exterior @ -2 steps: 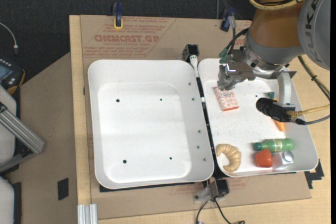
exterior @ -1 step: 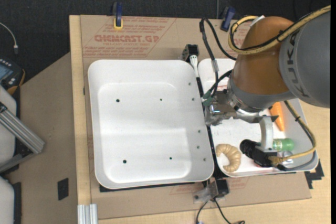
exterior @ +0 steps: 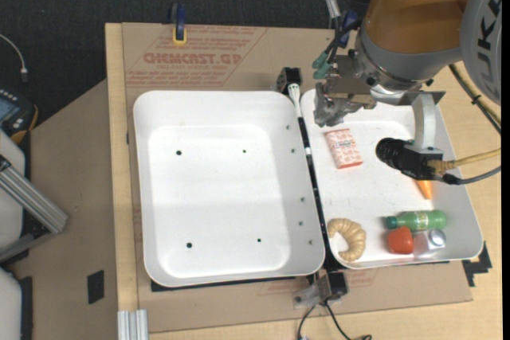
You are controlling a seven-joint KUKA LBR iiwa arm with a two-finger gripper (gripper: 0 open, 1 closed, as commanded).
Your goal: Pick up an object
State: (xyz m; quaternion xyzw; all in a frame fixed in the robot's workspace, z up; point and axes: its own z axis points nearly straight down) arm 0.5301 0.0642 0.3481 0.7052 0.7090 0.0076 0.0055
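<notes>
The gripper (exterior: 328, 117) hangs over the far end of the right bin (exterior: 374, 255) — I cannot tell how it is set. Just below it, close by, a small pink and white packet (exterior: 343, 148) lies flat on the bin floor. Farther from the gripper, at the near end, sit a tan croissant (exterior: 348, 238), a red tomato (exterior: 401, 240) and a green bottle (exterior: 416, 220) — an orange carrot (exterior: 425, 189) lies off to the side.
</notes>
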